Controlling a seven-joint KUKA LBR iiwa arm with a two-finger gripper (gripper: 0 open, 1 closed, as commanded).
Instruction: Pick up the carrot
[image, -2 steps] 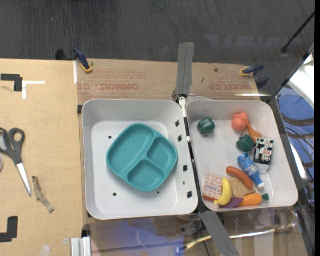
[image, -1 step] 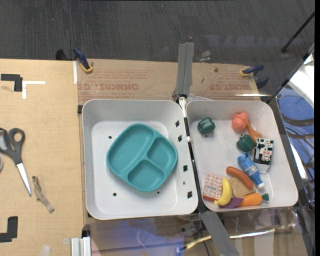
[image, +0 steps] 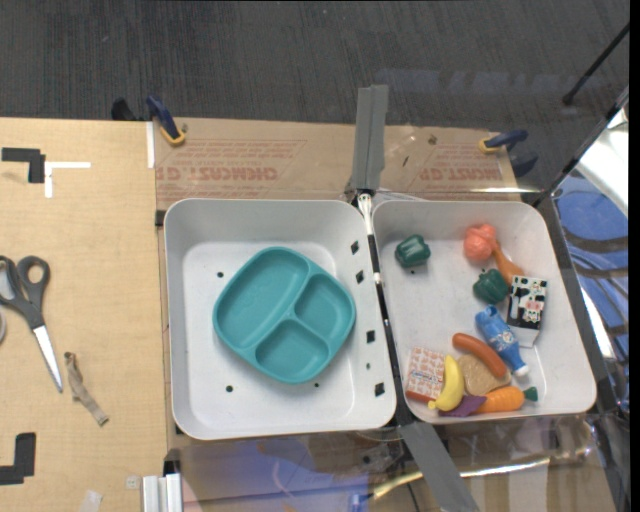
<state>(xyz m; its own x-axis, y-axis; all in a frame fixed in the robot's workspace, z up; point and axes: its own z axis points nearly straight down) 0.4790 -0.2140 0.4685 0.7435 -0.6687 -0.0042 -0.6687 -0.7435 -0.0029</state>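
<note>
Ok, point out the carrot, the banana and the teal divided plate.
carrot (image: 503, 400): camera view, middle of its orange body.
banana (image: 451, 385): camera view, middle of its yellow curve.
teal divided plate (image: 250, 300): camera view, floor of its largest compartment.

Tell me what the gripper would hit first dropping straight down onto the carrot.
Probably the carrot itself: nothing lies over it. A purple vegetable abuts one end and the bin wall runs close by, so either could catch a finger first.

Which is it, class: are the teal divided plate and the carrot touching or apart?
Apart. The camera view shows the teal plate in the left bin and the carrot in the right bin, separated by both bin walls.
</note>
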